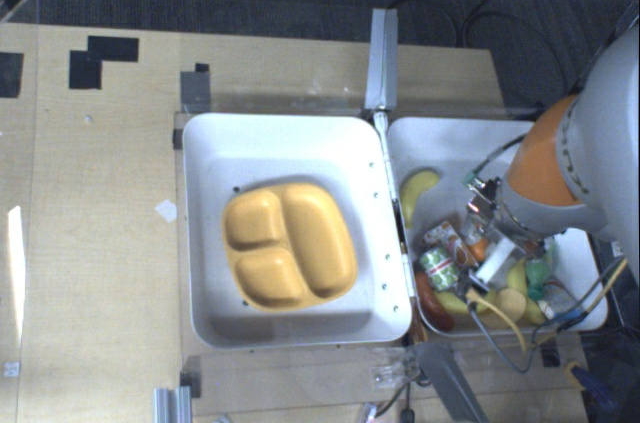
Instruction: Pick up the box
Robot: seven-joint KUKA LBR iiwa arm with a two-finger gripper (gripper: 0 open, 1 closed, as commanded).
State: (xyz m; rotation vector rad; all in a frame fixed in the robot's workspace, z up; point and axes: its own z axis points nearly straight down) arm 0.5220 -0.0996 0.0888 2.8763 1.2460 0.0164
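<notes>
Two white bins side by side. Left bin [200, 211] holds yellow three-section tray [290, 243]. Grey arm [610, 131] reaches from right into right bin [450, 136]. Gripper [476, 249] sits low over clutter at near side. What I take for printed box [441, 237] lies just left of gripper, touching green can [437, 264]. Yellow-green round item [420, 187] sits farther back. I cannot tell whether gripper is open or closed, or holding anything.

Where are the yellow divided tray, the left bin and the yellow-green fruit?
yellow divided tray [290, 244], camera view, its centre.
left bin [280, 146], camera view, bare floor.
yellow-green fruit [418, 186], camera view, its top.
</notes>
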